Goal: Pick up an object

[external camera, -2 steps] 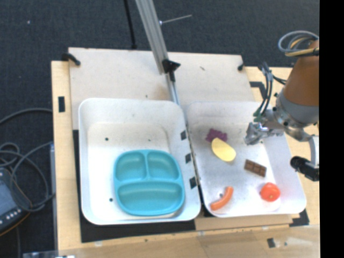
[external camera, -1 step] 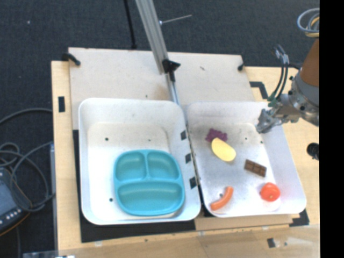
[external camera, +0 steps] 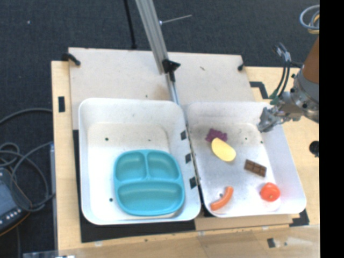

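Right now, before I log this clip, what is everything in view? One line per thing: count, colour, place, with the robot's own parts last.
Bins: two, white, side by side on the bench.
Divided plate: one, teal, three compartments, in the left bin toward its near side.
Purple piece: one, purple, right bin, far side, touching the yellow item.
Yellow item: one, yellow, oval, right bin, middle.
Brown bar: one, dark brown, right bin, right of the yellow item.
Orange sausage shape: one, orange, right bin, near edge.
Red ball: one, red-orange, right bin, near right corner.
Metal pole: one, silver, rising behind the bins.
Gripper: one, grey, over the right bin's far right rim, holding nothing visible.
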You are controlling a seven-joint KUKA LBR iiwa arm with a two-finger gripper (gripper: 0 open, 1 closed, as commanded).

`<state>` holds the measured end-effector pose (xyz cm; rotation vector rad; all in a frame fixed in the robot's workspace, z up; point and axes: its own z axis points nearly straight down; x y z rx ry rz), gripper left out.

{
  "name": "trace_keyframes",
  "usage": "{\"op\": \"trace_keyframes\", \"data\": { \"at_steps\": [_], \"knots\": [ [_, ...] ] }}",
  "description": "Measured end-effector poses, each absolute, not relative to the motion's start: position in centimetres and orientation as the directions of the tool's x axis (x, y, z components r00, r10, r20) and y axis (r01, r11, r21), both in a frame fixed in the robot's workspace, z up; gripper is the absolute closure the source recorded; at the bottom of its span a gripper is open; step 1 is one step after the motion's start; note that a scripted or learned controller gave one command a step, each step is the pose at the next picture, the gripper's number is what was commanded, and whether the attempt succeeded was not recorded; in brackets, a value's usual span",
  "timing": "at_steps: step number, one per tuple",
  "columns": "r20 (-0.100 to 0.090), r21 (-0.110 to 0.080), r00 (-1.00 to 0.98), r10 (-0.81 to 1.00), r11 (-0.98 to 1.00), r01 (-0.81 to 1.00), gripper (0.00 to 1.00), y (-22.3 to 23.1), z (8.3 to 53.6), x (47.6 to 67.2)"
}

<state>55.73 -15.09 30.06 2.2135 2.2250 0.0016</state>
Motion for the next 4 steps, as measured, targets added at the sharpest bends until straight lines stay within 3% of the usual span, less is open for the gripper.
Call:
{"op": "trace_keyframes", "data": {
  "at_steps": [4],
  "knots": [
    [0.001, -0.003, -0.007, 1.000, 0.007, 1.000, 1.00, 5.6, 25.8, 58.1]
  ]
}}
